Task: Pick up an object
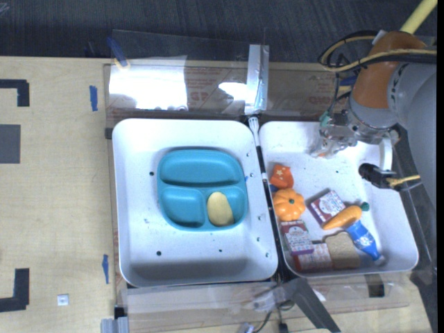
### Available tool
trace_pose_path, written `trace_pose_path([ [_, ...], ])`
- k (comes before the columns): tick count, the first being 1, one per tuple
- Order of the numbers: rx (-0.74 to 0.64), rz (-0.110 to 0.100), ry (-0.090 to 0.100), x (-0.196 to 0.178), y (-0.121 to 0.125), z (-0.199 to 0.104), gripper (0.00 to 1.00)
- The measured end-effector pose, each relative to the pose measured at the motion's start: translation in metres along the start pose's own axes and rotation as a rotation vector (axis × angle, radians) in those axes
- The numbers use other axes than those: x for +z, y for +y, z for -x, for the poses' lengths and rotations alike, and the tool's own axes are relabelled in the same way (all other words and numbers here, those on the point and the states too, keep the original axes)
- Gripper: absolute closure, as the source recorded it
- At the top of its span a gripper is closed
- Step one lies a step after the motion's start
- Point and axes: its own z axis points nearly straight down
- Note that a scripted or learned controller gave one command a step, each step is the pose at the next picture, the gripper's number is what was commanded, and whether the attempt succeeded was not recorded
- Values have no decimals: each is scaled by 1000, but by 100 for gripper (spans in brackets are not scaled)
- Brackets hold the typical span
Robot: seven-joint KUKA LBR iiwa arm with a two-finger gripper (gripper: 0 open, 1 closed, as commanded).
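Note:
My gripper (pixel 331 143) hangs over the far part of the right bin (pixel 298 139), above bare white floor, with nothing seen in it. Nearer the front of this bin lie a small orange-red fruit (pixel 281 177), an orange pumpkin (pixel 289 205), a maroon packet (pixel 326 206), an orange carrot (pixel 343 217), a blue bottle (pixel 363 240), a brown box (pixel 345 251) and a red-and-white packet (pixel 297 237). The closest of them, the small fruit, sits to the gripper's lower left and apart from it.
The left bin (pixel 132 186) holds a blue divided plate (pixel 201 168) with a yellow oval fruit (pixel 220 208) in its right front compartment. A clear plastic wall (pixel 255 78) stands behind the bins. The grey arm (pixel 409 96) enters from the right.

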Motion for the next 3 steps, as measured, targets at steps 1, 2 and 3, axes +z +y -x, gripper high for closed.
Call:
trace_pose_path([
  [1,0,2,-1,3,0,0,0],
  [2,-1,2,-3,-8,0,0,100],
  [3,42,4,-2,2,-39,-18,100],
])
